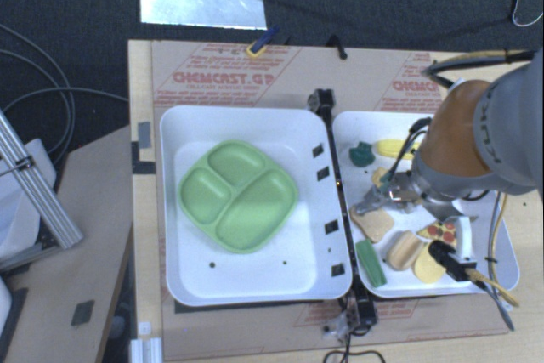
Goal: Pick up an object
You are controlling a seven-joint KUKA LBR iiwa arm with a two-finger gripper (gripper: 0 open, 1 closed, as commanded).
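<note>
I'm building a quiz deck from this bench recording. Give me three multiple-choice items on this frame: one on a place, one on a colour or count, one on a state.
1. Where does the divided plate lie?
A. In the left bin
B. In the right bin
C. On the cardboard behind the bins

2. What colour is the divided plate?
A. Red
B. Light green
C. Blue

3. Where is the claw at this moment?
A. Parked above the left bin
B. Low inside the right bin, among the small toy food pieces
C. Off the bench, over the floor

Answers:
1 A, since the plate sits in the middle of the left bin.
2 B, since the whole plate is pale green.
3 B, since the arm reaches in from the right and its claw sits just above the tan bread-like piece.
</note>
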